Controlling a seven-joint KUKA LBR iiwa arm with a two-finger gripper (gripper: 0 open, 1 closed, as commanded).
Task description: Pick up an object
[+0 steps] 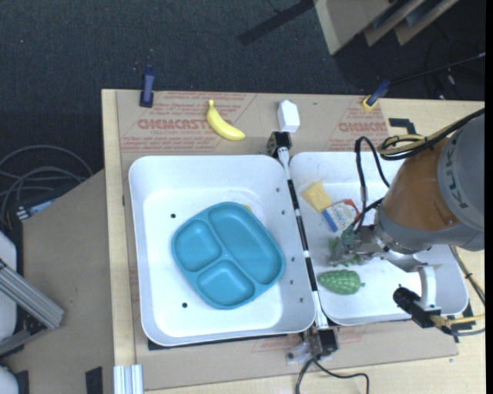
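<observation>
Jaws [348, 250] low in the right bin [454, 296], state impossible to tell, green fruit [340, 281] just below them toward the near rim, long axis crosswise

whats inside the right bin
The right bin holds a yellow block, a blue and red packet, a dark green toy and a bumpy green fruit. The arm covers the bin's right part.

A dark blue carpeted floor [69, 54] surrounds the pale wooden tabletop [254, 115]. Grey cables [35, 181] coil at the left, and light-coloured furniture [385, 23] stands at the upper right.
</observation>
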